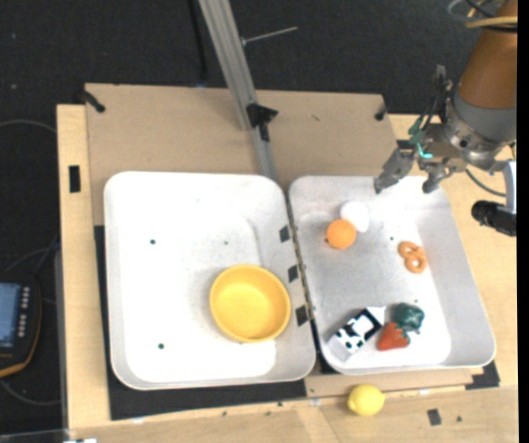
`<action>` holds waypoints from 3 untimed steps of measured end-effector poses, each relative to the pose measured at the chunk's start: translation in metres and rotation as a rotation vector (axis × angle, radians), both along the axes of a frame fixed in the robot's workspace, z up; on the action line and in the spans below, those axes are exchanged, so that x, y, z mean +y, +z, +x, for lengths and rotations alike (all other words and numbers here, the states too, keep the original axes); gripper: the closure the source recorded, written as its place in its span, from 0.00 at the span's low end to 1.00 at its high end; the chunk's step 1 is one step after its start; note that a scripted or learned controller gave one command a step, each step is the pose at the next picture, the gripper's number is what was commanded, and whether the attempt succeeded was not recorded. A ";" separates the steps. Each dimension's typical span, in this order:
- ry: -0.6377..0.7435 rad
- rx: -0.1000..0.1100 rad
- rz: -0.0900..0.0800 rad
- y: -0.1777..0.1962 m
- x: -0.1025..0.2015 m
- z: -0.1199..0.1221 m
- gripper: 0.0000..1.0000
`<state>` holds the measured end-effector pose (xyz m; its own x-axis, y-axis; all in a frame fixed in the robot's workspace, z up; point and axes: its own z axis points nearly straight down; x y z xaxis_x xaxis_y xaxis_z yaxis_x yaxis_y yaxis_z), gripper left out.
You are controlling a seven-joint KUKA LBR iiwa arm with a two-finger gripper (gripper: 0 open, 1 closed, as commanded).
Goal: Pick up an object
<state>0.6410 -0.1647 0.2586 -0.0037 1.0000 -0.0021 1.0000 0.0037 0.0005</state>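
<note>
Since nothing sits between the fingers of the claw (410,177), the pick has not happened yet, and by my reading the whole grasp is left to do. The claw hangs over the far edge of the right bin (462,275), its two fingers spread apart and free of any object.

The candidates all lie in that right bin. Nearest the claw are a white ball (355,214) and an orange ball (341,234), which touch each other towards the bin's far left side. A small orange pretzel-shaped ring (413,256) lies alone near the right wall. At the near end a black-and-white block (357,330), a dark green object (408,317) and a red object (392,338) crowd close together.

The left bin (153,210) carries a yellow bowl (249,302), well apart from the claw. A yellow lemon-like object (366,400) rests on the table (153,137) just outside the right bin's near edge.

What remains, as I judge it: travel over a chosen object, descend, close, and lift. The white ball looks the shortest reach, though its neighbour presses against it.
</note>
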 end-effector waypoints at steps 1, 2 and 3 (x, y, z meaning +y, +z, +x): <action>-0.003 0.004 -0.001 -0.044 0.001 -0.006 0.00; -0.002 0.003 0.000 -0.101 0.003 0.001 0.00; -0.003 -0.007 -0.002 -0.149 0.002 0.004 0.00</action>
